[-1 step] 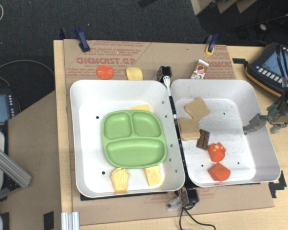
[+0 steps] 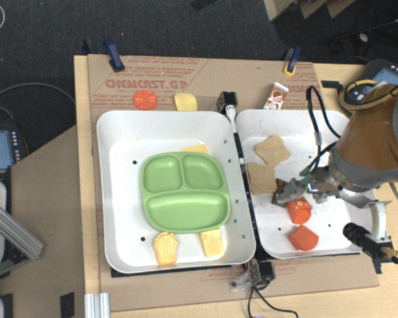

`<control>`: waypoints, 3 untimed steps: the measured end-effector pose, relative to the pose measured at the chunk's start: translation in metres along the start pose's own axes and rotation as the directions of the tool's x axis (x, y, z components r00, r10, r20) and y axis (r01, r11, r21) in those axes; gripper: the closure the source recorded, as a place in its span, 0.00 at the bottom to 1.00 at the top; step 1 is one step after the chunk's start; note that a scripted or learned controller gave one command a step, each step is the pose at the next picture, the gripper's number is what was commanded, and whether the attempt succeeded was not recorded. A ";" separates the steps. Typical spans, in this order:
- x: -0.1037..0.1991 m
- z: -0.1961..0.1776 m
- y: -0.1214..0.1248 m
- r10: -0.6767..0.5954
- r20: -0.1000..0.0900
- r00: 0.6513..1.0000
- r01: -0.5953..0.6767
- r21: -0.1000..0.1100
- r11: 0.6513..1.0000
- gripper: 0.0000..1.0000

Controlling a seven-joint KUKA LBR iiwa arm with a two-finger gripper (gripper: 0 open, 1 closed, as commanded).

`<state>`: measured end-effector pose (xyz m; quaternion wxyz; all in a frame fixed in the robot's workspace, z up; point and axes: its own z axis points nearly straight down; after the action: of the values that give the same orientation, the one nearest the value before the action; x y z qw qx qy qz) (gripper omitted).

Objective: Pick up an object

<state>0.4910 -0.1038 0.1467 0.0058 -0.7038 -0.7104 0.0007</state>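
Red object (image 2: 300, 211) in right bin (image 2: 331, 121), gripper (image 2: 286, 192) just above it; finger state unclear, nothing visibly held

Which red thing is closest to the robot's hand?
The upper red piece in the right bin, just beside the hand. The other red piece lies lower, farther away.

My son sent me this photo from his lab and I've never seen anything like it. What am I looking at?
One camera above a bench looks down at a slant. The big grey and orange shape at the right is a robot arm; its gripper is low in the right white bin, beside an orange-red block. I cannot tell whether it is gripping anything. That bin also holds a second orange-red block and two tan slices. The left white bin holds a green divided plate with yellowish toy food pieces around it. A few small toys lie on the board behind the bins.
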 end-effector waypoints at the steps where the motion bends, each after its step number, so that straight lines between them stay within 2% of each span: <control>1: -0.010 0.058 0.004 0.013 0.021 1.000 -0.012 -0.027 1.000 0.00; 2: -0.005 0.052 0.000 0.011 0.010 1.000 -0.011 -0.013 1.000 1.00; 3: -0.005 0.053 -0.001 0.011 0.009 1.000 -0.011 -0.012 1.000 0.00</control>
<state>0.4900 -0.1081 0.0942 -0.0016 -0.7077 -0.7065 -0.0001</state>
